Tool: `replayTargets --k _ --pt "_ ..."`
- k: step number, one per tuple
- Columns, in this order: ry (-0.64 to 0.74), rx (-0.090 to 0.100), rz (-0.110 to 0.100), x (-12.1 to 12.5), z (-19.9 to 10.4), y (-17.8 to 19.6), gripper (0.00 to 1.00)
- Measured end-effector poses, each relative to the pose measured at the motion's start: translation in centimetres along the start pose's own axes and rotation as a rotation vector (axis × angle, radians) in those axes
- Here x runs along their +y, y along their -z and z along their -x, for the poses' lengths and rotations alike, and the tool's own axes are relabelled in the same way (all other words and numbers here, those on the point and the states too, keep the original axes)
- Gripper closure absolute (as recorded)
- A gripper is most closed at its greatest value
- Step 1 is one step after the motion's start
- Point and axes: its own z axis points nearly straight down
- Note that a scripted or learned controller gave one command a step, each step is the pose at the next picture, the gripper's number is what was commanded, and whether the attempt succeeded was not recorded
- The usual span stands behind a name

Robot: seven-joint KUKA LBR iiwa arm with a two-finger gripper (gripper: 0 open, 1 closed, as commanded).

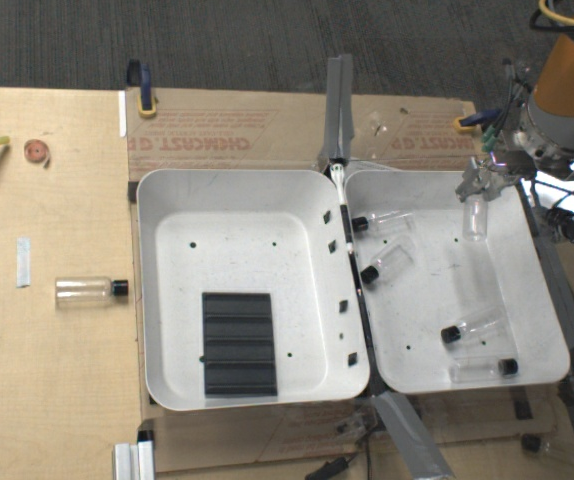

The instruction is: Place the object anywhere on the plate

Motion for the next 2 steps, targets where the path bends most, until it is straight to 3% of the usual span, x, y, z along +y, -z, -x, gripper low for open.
replayTargets --k 1,2 --pt "0.0 0.0 0.0 0.0 0.0 0.0 0.0" --pt "0.161 -0.001 0.003 1.5 4.9 2.4 0.0"
